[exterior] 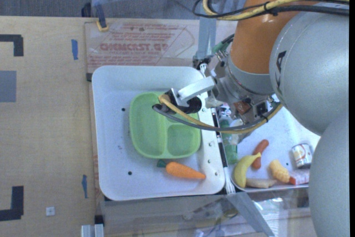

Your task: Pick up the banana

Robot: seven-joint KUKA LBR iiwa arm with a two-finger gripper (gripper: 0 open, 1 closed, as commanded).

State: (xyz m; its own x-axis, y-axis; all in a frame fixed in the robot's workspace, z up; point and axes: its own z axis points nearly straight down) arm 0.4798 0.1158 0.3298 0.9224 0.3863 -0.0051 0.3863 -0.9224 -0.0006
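Observation:
The banana [243,169], yellow and curved, lies at the front left corner of the right bin [288,125], close to the wall between the two bins. My gripper [236,115] hangs under the orange-banded wrist, over the right bin's left side and behind the banana. The wrist and cables hide most of it. Nothing from the bins shows in its grasp.
The left bin [108,119] holds a green divided plate [161,130] and a carrot [184,171] in front of it. Near the banana lie a red sausage [260,146], a yellow corn-like piece [279,171], a pale piece [260,182], a small can [301,155] and something green [229,150].

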